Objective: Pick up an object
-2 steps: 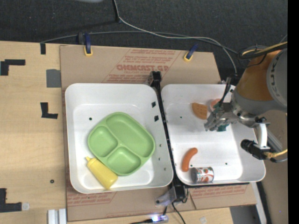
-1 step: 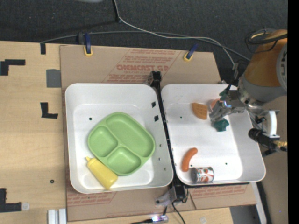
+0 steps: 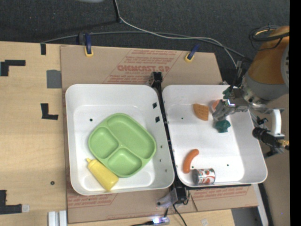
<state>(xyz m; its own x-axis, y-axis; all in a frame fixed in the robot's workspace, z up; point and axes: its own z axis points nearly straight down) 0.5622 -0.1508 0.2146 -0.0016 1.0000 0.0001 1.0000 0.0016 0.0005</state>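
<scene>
Overhead slanted view of two shallow white plastic bins set side by side on a brown cardboard sheet (image 3: 141, 65), which lies on a pale wooden bench (image 3: 28, 140). The grey arm with an orange band (image 3: 269, 65) enters from the right edge of the frame. Its two-finger metal gripper (image 3: 224, 115) hangs over the upper right part of the right-hand bin (image 3: 244, 173). The fingers point down toward a small dark green, lumpy object (image 3: 222, 125) and reach its top; whether they are apart, together or clamped on it cannot be told at this resolution.

Just left of the gripper lies a small orange-tan wedge-shaped piece (image 3: 201, 111) with a matte surface. A sliver of red-orange shows between that wedge and the gripper; its shape cannot be made out. In the lower middle of the same bin lies a smooth, curved orange-red sausage-shaped toy (image 3: 190, 159). Just below it, touching or nearly touching, a short metal can with a red and white label (image 3: 203, 176) lies on its side against the bin's lower wall.

The left-hand bin (image 3: 77, 102) holds a glossy light green plastic plate with three compartments (image 3: 122, 144), rounded at the corners. A yellow plastic squeeze bottle (image 3: 100, 173) lies on its side at the plate's lower left edge.
</scene>
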